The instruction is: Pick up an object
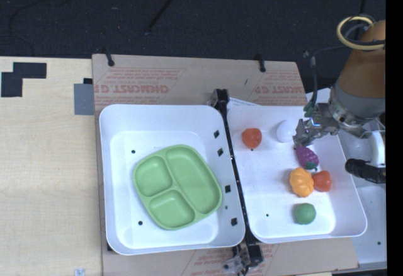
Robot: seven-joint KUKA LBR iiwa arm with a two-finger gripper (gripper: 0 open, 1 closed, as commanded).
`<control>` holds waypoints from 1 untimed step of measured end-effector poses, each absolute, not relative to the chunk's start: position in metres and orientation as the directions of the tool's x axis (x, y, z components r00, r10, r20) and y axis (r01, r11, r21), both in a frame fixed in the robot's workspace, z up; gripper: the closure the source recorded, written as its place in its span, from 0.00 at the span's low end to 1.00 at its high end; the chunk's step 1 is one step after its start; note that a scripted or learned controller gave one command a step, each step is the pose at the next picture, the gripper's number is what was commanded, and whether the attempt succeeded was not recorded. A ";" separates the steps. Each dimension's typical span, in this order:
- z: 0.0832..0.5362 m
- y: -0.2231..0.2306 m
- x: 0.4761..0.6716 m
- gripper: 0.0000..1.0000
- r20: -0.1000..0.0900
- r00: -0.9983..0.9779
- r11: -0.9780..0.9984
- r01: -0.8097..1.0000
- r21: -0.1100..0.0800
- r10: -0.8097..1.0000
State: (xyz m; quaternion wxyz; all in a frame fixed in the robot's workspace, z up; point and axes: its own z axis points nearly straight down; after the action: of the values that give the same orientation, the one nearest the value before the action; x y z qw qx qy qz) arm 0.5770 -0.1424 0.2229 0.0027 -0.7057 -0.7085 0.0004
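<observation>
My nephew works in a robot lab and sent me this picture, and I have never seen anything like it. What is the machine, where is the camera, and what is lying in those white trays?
The camera is fixed above a bench, looking down at a slant. The grey and orange arm reaching in from the right is a robot arm, ending in a gripper.

Two white bins sit side by side. The left bin holds a green divided plate. The right bin holds toy foods: an orange-red piece, a white ball, a purple piece, an orange piece, a red piece and a green ball.

The gripper hangs just above the purple piece. I cannot tell whether it holds anything.
</observation>
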 end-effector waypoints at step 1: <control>0.233 -0.090 0.570 1.00 0.003 -0.004 0.004 1.000 -0.003 1.000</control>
State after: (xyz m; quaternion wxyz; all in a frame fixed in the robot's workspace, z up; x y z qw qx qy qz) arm 0.5702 -0.0904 0.2334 0.0022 -0.7056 -0.7086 0.0002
